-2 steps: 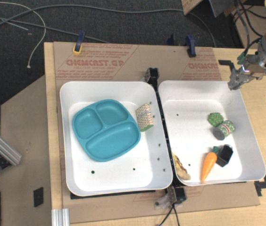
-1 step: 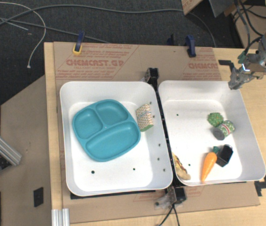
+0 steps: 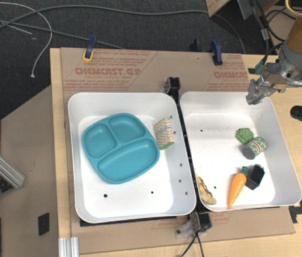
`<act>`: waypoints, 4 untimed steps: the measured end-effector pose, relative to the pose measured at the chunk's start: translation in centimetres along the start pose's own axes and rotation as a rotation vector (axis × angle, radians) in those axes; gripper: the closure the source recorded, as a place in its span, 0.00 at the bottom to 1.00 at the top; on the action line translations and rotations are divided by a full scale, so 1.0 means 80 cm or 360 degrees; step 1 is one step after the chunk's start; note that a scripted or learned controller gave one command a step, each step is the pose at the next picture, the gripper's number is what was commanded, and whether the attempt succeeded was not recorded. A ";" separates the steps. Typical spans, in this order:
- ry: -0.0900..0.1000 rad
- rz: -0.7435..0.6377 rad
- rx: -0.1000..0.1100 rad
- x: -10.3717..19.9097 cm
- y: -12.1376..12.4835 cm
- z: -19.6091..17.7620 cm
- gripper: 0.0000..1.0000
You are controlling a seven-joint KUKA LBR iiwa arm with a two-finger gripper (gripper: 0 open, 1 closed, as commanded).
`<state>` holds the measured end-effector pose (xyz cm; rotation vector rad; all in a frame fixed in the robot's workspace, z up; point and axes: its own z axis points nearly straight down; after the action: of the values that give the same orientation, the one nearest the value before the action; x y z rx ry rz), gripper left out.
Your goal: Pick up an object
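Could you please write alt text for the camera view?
The claw hangs over the right bin's far edge. That bin holds a toy carrot and small objects; the left bin holds a blue divided plate.

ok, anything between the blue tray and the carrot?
Camera view: the patterned item beside the blue tray, the bins' shared rims, and a banana-like piece left of the carrot.

The grey two-finger gripper (image 3: pixel 256 93) hangs over the far edge of the right white bin (image 3: pixel 215 108), which holds an orange toy carrot (image 3: pixel 236 189), a small black block (image 3: pixel 255 176) and a green knobbly toy (image 3: pixel 244 135); the left white bin (image 3: pixel 87 108) holds a teal divided plastic plate (image 3: pixel 120 146)
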<state>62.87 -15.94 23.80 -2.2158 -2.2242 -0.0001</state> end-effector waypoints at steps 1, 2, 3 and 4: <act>0.0002 -0.0001 0.0003 0.055 -0.020 0.012 1.00; 0.0002 -0.0001 0.0003 0.115 -0.054 0.011 1.00; 0.0001 0.0000 0.0002 0.180 -0.078 -0.001 1.00; 0.0002 -0.0004 0.0003 0.248 -0.086 0.008 1.00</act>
<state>55.94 3.91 23.17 -2.2114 -2.2256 0.0005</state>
